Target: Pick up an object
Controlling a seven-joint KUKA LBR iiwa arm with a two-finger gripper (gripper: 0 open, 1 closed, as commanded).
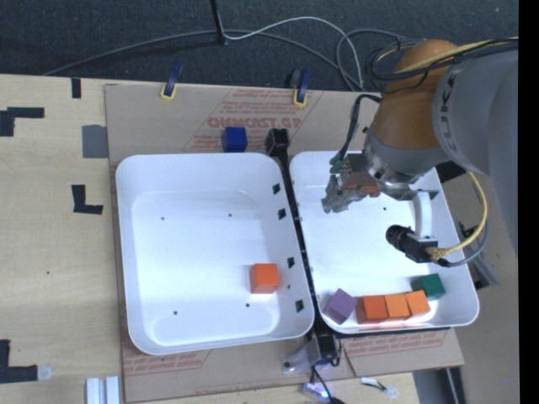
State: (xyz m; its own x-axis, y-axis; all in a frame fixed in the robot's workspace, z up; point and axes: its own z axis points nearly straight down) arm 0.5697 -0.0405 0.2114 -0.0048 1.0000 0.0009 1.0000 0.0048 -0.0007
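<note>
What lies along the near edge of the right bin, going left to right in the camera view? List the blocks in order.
Purple block → darker orange block → middle orange block → lighter orange block → green block, which sits slightly farther back than the row.

A pale wooden bench [50, 251] meets dark carpet [101, 15] crossed by loose cables [278, 30].

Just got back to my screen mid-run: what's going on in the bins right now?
The arm is reaching in over the right bin, its gripper hovering near the back left corner, away from the blocks. A purple block, two orange blocks and a green block sit along the front edge. One orange block lies in the left bin.
</note>
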